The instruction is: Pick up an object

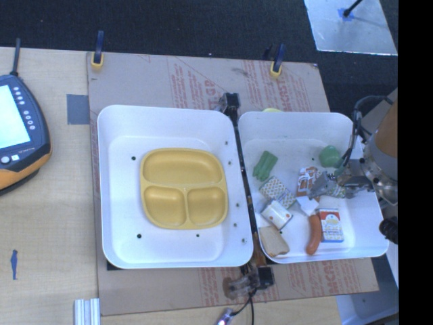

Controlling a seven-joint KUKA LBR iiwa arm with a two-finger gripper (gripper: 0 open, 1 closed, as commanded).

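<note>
The right bin (298,124) holds several small items. Among them are a green pepper-like piece (265,164), a green round piece (330,156), a checkered packet (277,190), a small red and white carton (308,179), a white block (276,214), a bread slice (273,241), a sausage (313,234) and a red and white box (331,224). My gripper (329,187) hangs low over the bin's right side, just right of the small carton and above the red and white box. Nothing is visibly held.
The left bin (118,181) bears a yellow divided plate (184,186). A teach pendant (17,134) lies at the far left of the bench. Blue clamps (99,49) (277,56) pin the cardboard sheet behind the bins. The arm's body (379,147) crowds the right bin's right wall.
</note>
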